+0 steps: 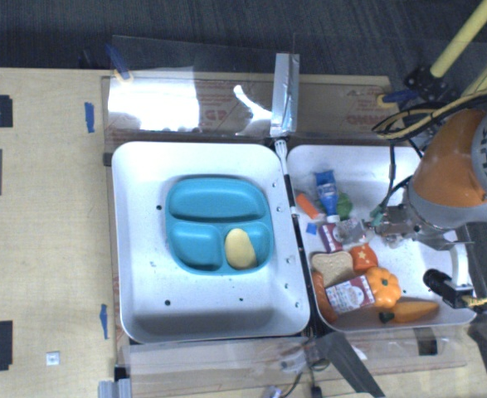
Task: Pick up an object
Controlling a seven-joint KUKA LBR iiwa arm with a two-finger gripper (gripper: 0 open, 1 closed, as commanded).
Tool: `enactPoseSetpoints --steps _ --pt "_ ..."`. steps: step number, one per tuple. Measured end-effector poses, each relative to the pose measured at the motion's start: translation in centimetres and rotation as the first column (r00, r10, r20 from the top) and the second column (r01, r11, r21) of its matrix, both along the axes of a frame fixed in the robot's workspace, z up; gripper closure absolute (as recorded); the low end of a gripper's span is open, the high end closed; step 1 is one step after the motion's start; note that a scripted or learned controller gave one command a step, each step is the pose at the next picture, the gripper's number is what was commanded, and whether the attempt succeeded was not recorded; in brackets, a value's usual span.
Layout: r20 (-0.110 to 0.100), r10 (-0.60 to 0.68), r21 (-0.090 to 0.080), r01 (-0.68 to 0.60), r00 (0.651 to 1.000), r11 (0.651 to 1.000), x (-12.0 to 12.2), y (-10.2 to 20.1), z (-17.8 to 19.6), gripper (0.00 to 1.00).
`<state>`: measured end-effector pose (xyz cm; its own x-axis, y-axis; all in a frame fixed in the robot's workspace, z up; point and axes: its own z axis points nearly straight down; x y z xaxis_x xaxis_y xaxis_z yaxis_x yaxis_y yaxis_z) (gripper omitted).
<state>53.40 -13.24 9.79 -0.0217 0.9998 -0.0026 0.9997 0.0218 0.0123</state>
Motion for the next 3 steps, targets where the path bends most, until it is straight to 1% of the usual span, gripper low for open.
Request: enactPoseSetpoints --steps 1,2,3 --pt "0.002 0.005 0.000 -0.005 1.000 1.000 -5.1 0.5 -0.8 0.00" --pt "0.004 0.041 -0.003 -0.041 0.999 0.999 -5.0 0.5 -0.6 0.00" --pt "0.006 0.043 0.001 -0.043 0.999 0.999 -4.9 0.7 0.4 1.00"
